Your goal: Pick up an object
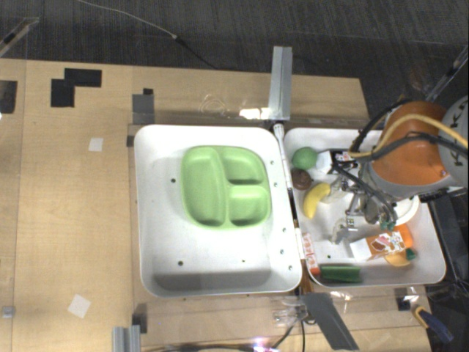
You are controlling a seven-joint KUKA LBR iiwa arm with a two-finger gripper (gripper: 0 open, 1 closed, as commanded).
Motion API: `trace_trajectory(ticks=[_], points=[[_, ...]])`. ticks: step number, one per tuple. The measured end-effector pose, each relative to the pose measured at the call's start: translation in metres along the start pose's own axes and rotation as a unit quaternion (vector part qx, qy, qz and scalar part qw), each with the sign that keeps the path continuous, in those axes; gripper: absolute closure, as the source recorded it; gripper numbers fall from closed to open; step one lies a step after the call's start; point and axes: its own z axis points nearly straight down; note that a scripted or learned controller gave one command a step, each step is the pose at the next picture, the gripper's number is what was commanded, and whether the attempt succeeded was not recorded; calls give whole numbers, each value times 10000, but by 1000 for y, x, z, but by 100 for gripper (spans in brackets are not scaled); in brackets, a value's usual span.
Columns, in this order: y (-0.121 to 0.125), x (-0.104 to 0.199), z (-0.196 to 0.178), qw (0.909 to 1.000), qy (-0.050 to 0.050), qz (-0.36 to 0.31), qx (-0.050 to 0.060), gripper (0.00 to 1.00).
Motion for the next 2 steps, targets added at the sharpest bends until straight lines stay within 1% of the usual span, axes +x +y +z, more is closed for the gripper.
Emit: trace_trajectory(ticks=[1,2], points=[[25,-1,0,10000,7,-73,17,0],[27,-7,-15,9999,-99,-76,14,100]])
